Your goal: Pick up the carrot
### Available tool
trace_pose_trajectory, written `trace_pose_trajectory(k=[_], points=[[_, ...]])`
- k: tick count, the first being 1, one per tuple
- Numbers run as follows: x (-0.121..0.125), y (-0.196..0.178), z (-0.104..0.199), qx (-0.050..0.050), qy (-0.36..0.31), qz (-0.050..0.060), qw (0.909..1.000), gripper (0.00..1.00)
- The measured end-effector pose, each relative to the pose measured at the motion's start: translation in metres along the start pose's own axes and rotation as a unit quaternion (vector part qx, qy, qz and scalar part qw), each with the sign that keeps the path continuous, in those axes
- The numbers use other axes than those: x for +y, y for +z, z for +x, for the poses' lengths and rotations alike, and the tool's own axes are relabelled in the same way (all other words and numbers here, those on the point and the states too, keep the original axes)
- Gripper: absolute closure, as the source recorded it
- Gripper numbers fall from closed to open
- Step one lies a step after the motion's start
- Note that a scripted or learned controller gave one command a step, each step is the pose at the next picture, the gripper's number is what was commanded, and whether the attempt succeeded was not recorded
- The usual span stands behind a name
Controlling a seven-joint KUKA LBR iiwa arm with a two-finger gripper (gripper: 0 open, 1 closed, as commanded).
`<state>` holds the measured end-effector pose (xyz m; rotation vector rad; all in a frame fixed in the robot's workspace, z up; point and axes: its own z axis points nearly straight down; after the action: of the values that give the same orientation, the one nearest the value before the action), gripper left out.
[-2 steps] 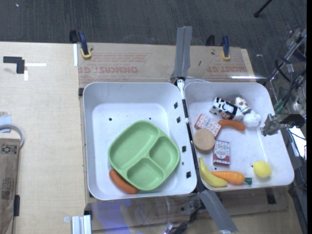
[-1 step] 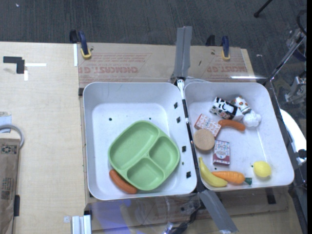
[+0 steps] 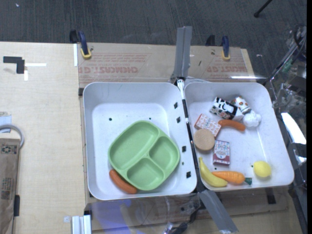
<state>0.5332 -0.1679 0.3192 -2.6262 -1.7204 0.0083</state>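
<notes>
One blurred shape at the right bin's [image 3: 273,130] outer rim looks like the arm [image 3: 294,126]; whether the hand is open or holds anything, I cannot tell. The carrot [image 3: 229,177] lies flat near that bin's front wall, green tip pointing right, its blunt end touching the banana [image 3: 211,175]. A lemon [image 3: 262,169] sits just beside the tip and a small box [image 3: 222,152] just behind. This crowding probably leaves a grip across the middle as the cleanest approach. Similar orange pieces lie further back [image 3: 231,125] and by the green plate [image 3: 144,155], which could mislead.
</notes>
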Motion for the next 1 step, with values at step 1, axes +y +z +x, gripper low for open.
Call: trace_pose_trajectory(k=[1], points=[[0.0485, -0.1219, 0.0195, 0.000, 0.062, -0.001, 0.9980, 1.00]])
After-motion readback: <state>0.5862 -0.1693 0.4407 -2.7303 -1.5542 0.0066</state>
